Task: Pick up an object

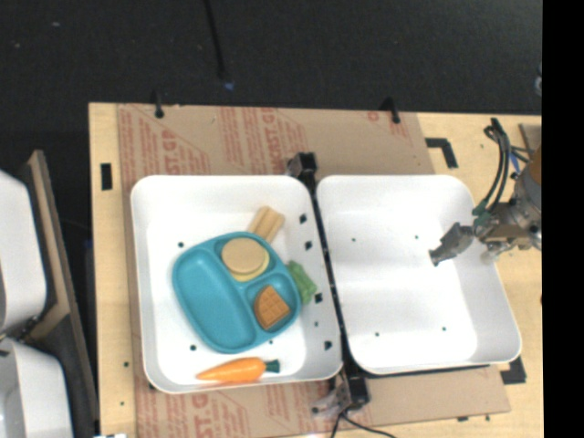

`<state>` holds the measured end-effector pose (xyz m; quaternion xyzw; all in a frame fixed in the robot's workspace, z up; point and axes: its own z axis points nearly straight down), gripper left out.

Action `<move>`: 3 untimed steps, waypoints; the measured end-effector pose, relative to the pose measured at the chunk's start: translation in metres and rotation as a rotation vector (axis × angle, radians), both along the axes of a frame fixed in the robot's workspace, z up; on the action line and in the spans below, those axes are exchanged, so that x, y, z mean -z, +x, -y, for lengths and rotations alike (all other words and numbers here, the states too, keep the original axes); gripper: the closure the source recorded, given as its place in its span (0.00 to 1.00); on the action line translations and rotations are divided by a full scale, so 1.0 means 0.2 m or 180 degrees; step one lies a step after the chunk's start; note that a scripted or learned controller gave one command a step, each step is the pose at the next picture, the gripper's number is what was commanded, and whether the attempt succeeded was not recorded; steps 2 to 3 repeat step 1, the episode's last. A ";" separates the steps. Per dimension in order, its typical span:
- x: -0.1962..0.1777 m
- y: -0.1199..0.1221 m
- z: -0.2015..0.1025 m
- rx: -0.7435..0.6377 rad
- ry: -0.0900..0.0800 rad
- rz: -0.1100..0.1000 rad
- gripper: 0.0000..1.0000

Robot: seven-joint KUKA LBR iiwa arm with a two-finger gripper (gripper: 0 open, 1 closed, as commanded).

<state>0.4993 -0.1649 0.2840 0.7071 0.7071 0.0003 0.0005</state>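
The left bin [155, 245] holds a blue divided plate [212, 299]. A round tan biscuit [245, 256] and a brown waffle piece [272, 307] lie on the plate. A tan wooden block [266, 222] rests at the plate's far edge, and a green piece [304, 285] sits at its right side. An orange carrot [239, 370] lies near the bin's front wall. My gripper [448, 245] hangs over the right part of the right bin [392, 199], far from all these objects, with nothing seen in it.
The two bins sit side by side on a cardboard sheet [210, 140] on the wooden bench. Black clips [302, 164] mark the seam between them. Cables [500, 167] run along the arm at the right edge.
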 end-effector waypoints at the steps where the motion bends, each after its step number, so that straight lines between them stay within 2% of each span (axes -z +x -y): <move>1: 0.61 0.16 0.15 0.0005 0.0007 -0.0035 0.00; 3: 0.61 0.16 0.15 0.0005 0.0007 -0.0035 0.00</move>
